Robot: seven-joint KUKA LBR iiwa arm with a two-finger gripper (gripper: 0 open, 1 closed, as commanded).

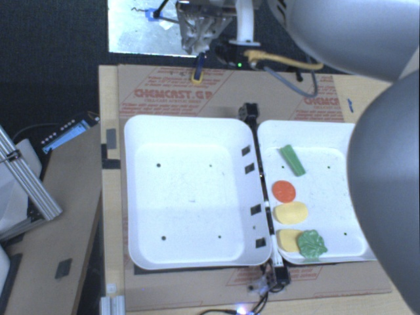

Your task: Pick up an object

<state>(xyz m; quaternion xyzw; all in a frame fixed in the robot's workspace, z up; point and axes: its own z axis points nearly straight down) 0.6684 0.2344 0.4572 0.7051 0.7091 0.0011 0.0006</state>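
Observation:
The right bin (pixel 328 151) holds several small objects along its left side. A green stick (pixel 291 160) lies farthest back, then an orange-red disc (pixel 283 191) and a yellow oval (pixel 291 212). At the front corner a second yellow piece (pixel 286 239) touches a crumpled green lump (pixel 312 243). My gripper (pixel 199 39) hangs high at the top of the view, beyond the far edge of the left bin (pixel 190 195) and well away from the objects. Nothing shows in its grasp.
The grey arm (pixel 367 38) sweeps across the top right and hides the right bin's right part. A small yellow and blue item (pixel 197 72) lies on the cardboard behind the left bin. A black clip strip (pixel 259 189) joins the bins.

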